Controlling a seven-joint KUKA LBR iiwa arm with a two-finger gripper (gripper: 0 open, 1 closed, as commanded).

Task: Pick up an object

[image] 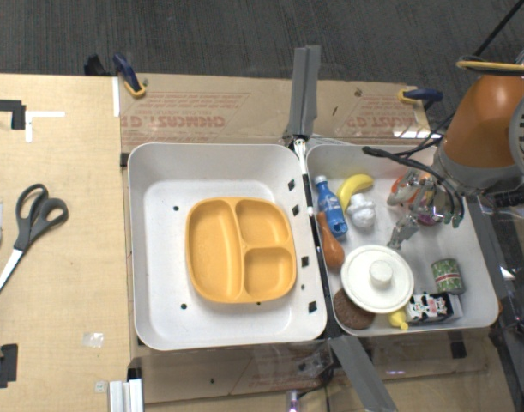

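White lid (378,275) near end effector (405,227), seemingly apart.

Place: it looked like a robot lab or test room.
Bench: a pale wooden bench top (56,316) held two shallow white plastic bins (150,256).
Padding: a flat brown cardboard sheet (210,110) was held by small blue clamps (129,74).
Tools: black-handled scissors (26,230) lay on the bench.
Floor: dark grey carpet (244,15) lay behind.
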